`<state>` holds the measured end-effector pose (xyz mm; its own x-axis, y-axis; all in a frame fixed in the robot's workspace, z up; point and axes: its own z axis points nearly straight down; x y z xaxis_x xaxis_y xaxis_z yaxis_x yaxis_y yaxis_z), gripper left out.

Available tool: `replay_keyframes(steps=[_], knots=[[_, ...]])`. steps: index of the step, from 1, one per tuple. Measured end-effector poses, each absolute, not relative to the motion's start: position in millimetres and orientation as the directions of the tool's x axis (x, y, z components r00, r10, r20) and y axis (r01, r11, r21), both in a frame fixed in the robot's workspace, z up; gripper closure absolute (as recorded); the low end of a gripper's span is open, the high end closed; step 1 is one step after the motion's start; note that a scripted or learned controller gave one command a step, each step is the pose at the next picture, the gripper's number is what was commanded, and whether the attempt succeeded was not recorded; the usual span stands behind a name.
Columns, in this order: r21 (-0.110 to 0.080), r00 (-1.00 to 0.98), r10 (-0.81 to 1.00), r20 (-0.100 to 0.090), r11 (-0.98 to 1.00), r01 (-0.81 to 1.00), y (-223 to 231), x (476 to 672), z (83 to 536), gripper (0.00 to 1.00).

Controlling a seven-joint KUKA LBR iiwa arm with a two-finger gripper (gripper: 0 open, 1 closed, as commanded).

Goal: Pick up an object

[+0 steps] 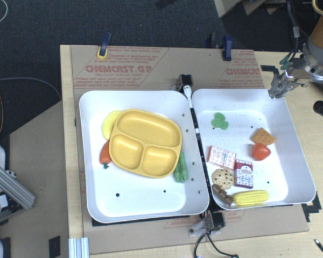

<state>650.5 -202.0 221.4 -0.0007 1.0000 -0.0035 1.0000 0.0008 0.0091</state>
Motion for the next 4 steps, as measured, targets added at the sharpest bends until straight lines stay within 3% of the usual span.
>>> replay_keyframes(steps=[2,3,4], knots=[[-0.002,-0.005,1.0,0.003,0.005,1.0,-111.3,616.9,224.2,1.0],[-0.001,-0.006,1.0,0.004,0.006,1.0,-55.0,615.1,230.2,1.0],[-0.004,-0.006,1.0,0.003,0.006,1.0,2.1,593.4,218.2,1.0]])
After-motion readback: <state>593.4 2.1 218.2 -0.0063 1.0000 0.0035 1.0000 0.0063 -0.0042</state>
